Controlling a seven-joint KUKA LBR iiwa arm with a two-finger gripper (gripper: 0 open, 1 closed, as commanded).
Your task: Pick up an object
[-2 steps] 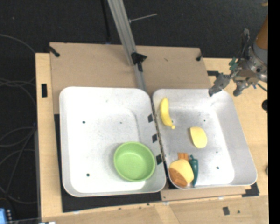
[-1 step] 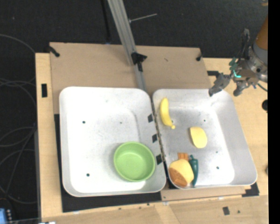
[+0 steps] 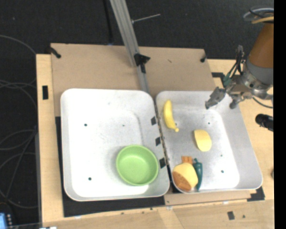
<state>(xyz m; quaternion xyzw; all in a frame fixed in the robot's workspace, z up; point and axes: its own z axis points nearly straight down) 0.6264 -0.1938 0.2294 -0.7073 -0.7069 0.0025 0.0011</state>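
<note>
Banana (image 3: 168, 115) lies at the far left of the right bin (image 3: 238, 147), a pale yellow chunk (image 3: 202, 140) mid-bin, and an orange-and-teal thing (image 3: 187, 174), maybe a toy, in the near left corner. Green bowl (image 3: 137, 164) sits in the left bin (image 3: 86, 109). Gripper (image 3: 223, 100) hangs over the right bin's far right corner, fingers spread wide, nothing between them

Arm (image 3: 263, 51): orange band above a grey wrist, dark cables alongside. Tool (image 3: 222, 100): two grey metal fingers, possibly bare aluminium; detail blurred.
</note>
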